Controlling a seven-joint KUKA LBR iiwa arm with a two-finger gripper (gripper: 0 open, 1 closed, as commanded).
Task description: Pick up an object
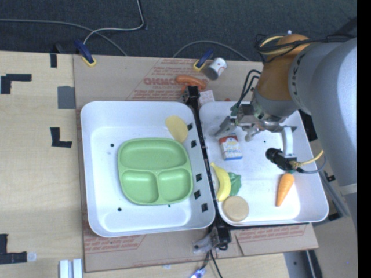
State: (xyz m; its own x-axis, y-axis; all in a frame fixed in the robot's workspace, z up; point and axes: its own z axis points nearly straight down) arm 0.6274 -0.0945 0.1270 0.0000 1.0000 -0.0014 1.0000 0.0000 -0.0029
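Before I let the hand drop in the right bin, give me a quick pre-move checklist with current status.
1. Hand is over the right bin: ok.
2. Target under it: the small carton lies just below the fingers, apart from them: ok.
3. Nothing held yet: ok.
4. Fingers spread to straddle the carton: ok.
5. Neighbours clear of the carton: banana and carrot lie apart from it: ok.
6. Carton's height against the fingers: cannot tell.

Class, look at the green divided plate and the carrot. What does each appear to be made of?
Green divided plate: likely moulded plastic, matte, with an even colour and soft rounded compartment edges. Carrot: probably a plastic toy, with a uniform orange, smooth surface, though the view leaves it open.
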